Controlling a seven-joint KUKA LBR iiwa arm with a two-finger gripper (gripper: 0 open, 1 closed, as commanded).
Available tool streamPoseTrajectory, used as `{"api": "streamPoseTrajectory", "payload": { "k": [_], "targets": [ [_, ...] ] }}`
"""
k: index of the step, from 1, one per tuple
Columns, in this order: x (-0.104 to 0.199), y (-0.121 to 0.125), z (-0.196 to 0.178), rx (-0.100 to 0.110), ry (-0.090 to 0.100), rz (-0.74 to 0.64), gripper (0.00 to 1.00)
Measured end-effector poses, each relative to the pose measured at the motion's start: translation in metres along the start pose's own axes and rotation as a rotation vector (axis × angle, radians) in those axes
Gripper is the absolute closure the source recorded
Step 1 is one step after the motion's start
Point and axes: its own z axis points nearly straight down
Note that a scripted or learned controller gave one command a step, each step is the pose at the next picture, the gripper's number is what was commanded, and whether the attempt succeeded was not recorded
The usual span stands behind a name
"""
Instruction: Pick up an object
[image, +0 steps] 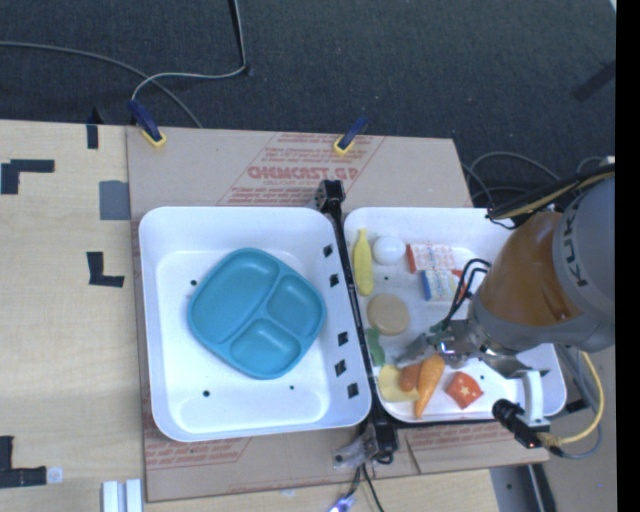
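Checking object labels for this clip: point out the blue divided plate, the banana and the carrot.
blue divided plate (257, 312): camera view, centre ridge between its compartments, left bin.
banana (362, 262): camera view, middle of its yellow body, right bin's left side.
carrot (428, 382): camera view, mid-length of its orange body, right bin's near side.

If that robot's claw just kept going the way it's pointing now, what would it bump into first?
Most likely the orange carrot. The gripper points down into the right bin right above it, with a red piece beside it. Depth is hard to judge.
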Motion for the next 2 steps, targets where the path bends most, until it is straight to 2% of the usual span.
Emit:
{"api": "streamPoseTrajectory", "payload": {
  "k": [1, 2],
  "targets": [
    [-0.001, 0.002, -0.01, -0.007, -0.003, 0.002, 1.0],
    [0.073, 0.014, -0.098, 0.003, 0.001, -0.002, 1.0]
  ]
}}
